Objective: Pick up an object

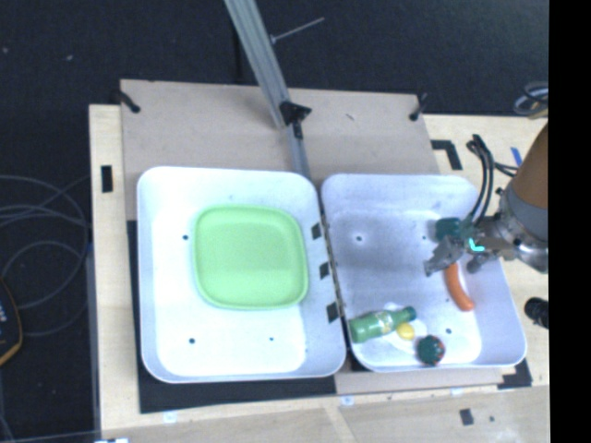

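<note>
1. Look first at the two white bins on the surface: the left bin point(166, 247) carries a light green square plate point(249, 257) near its middle, and the right bin point(388, 210) carries the small things worth picking.
2. Your candidates sit toward the near edge and the right side of the right bin: a green bottle point(379, 323) lying on its side, a small yellow piece point(405, 332) touching its cap end, a dark green round object point(429, 348) just beside that, and an orange sausage-shaped object point(459, 288) closer to the right wall.
3. The gripper point(454, 252) hangs low over the right part of the right bin, its tip just above the upper end of the orange object.
4. You cannot tell from this view how the gripper is set; that part is dark and blurred against the bin floor. Nothing reads clearly as held.
5. Judge the task as not yet done: every object appears to lie on the bin floor, none lifted.
6. What is left, by my reading, is the grasp itself and the lift. The orange object is the likeliest target, being nearest the gripper.
7. Watch the right wall of the bin: the orange object lies near it, which could crowd a grasp.
</note>
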